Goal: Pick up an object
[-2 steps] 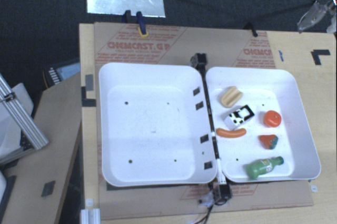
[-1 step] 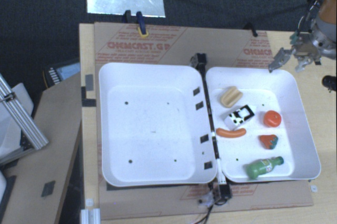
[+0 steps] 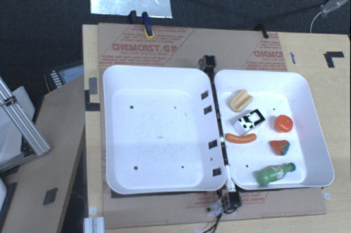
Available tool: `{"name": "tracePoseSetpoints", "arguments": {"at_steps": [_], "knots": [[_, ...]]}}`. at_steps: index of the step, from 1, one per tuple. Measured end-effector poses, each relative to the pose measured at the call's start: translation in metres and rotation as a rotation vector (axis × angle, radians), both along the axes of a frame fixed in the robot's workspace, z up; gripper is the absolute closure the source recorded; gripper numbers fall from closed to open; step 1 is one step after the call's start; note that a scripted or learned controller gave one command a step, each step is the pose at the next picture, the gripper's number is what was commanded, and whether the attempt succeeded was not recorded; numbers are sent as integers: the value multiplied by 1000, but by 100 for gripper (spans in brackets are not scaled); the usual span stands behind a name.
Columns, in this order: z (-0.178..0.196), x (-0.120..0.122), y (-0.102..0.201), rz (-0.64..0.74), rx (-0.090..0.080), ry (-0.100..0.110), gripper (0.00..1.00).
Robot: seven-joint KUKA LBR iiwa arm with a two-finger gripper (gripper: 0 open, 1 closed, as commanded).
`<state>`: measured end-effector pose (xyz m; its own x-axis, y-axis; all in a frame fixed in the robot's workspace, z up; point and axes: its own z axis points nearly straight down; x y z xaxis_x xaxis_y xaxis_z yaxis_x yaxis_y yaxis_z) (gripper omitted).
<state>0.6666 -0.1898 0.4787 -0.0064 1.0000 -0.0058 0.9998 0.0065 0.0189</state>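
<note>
At the lower right of the frame, a green bottle (image 3: 275, 173) is seen lying in the right bin (image 3: 315, 117). Above it are found a strawberry (image 3: 279, 146), a sausage (image 3: 240, 138), a tomato (image 3: 283, 123), a black-and-white block (image 3: 249, 120) and a bun (image 3: 240, 100). Nothing has been lifted yet; the whole pick is judged outstanding. The claw's state cannot be told. The left bin (image 3: 156, 128) sits on the surface (image 3: 312, 54).

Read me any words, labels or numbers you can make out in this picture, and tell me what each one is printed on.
"CHEMCAST GP", red print on the brown board under the bins, at upper left.
A second red print on that board, at upper right: partly covered by the right bin, unreadable.
Green bottle: its label is too small to read.
Black-and-white block: a pattern, no legible text.
</note>
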Motion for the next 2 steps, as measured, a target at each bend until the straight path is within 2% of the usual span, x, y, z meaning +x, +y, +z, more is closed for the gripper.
{"name": "tracePoseSetpoints", "arguments": {"at_steps": [1,2], "knots": [[-130,2,-8,-5,7,24,0],[-286,1,-8,-5,8,27,0]]}}
